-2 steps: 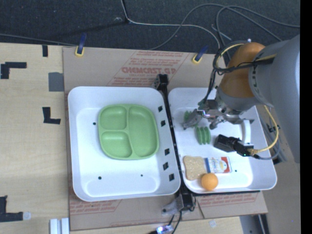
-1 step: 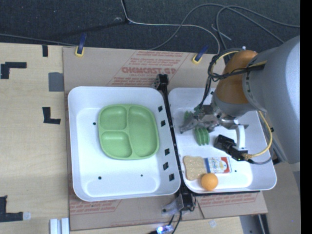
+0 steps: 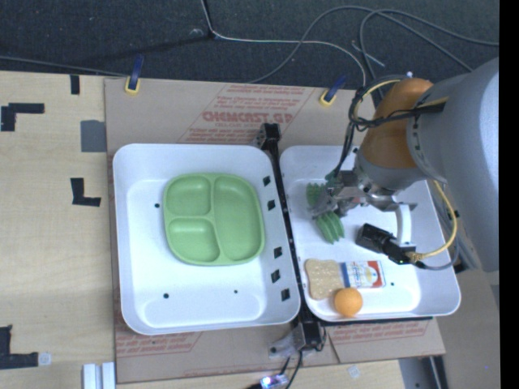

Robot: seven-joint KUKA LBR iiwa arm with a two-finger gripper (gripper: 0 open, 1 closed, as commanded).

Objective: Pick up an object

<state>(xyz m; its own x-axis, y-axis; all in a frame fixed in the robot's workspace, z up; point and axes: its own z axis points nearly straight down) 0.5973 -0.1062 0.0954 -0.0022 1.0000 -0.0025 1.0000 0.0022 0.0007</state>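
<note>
Brown cardboard (image 3: pixel 235 112) is spread under 2 white bins. Within the right bin (image 3: pixel 438 298), the gripper (image 3: pixel 334 197) is lowered onto a green object (image 3: pixel 326 217), perhaps a toy vegetable; whether it is clasped cannot be told. An orange ball (image 3: pixel 348 301) is seen near the front wall.

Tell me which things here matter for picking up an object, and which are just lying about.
In play:
gripper, down in the right bin
green ridged object, right at the gripper
tan bread slice
orange ball
small white packet

Lying about:
green divided plate in the left bin
yellow clamps on the cardboard sheet
</note>
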